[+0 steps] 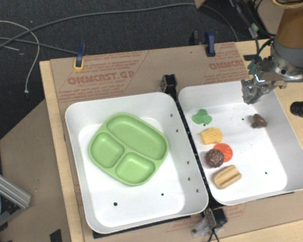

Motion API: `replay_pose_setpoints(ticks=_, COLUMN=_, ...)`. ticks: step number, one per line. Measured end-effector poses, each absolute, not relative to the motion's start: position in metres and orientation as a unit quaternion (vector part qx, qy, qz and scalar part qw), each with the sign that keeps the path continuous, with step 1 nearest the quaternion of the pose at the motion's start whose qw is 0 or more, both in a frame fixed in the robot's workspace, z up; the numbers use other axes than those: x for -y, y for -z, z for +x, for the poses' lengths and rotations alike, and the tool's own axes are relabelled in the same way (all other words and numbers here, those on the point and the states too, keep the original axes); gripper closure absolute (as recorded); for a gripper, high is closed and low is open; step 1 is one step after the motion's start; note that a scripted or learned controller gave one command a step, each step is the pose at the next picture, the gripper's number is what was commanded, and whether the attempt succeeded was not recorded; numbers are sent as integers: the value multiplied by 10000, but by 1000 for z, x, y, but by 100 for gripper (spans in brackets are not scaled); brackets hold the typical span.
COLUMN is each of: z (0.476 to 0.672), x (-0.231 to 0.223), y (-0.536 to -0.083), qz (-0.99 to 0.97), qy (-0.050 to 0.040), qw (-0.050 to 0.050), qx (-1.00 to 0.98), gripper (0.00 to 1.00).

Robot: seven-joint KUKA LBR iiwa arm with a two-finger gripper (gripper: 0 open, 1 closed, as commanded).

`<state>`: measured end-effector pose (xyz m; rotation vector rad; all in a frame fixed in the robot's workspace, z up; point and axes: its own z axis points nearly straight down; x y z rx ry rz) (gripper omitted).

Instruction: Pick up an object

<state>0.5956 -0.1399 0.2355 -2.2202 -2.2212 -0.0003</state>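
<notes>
On the desk (62, 157), the left bin (86, 170) carries a green divided plate (128, 148) lying flat near its middle, its three compartments bare. Nothing there looks to be part of the present attempt.

The right bin (288, 149) carries the candidates for picking. Along its left side, in a loose column, lie a small green leafy piece (201, 117), below it a yellow corn-like piece (211, 135), then a dark brown round piece (214, 158) touching a red-orange round piece (223, 151), and lowest a tan bread-like roll (226, 176). Well apart from that column, toward the bin's far right, a small brown lump (258, 121) rests alone on the white floor.

Above the right bin's upper right corner the arm (295, 32) comes in, and the hand (252, 92) hangs over the bin's upper edge, just above and slightly left of the brown lump. How the hand is set, wide or narrow, cannot be told from this slanted view. Nothing is seen held in it.

As a judgement, the task is at its approach stage: every object appears to lie in the bin, so no pick is done. What is left is nearly all of it: descending onto one object, most likely the nearby brown lump, closing on it, and lifting it clear.
</notes>
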Motion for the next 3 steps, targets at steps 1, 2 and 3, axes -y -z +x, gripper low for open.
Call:
replay_pose_setpoints(ticks=1, z=602, x=134, y=-189, qz=-7068, qy=-7, qw=17, qx=7074, gripper=0)
replay_pose_setpoints(ticks=2, z=595, x=137, y=-143, qz=-7076, qy=-14, qw=29, qx=7066, gripper=0)
replay_pose_setpoints(ticks=3, z=594, x=136, y=-90, qz=-7072, qy=-17, qw=34, qx=7070, gripper=0)
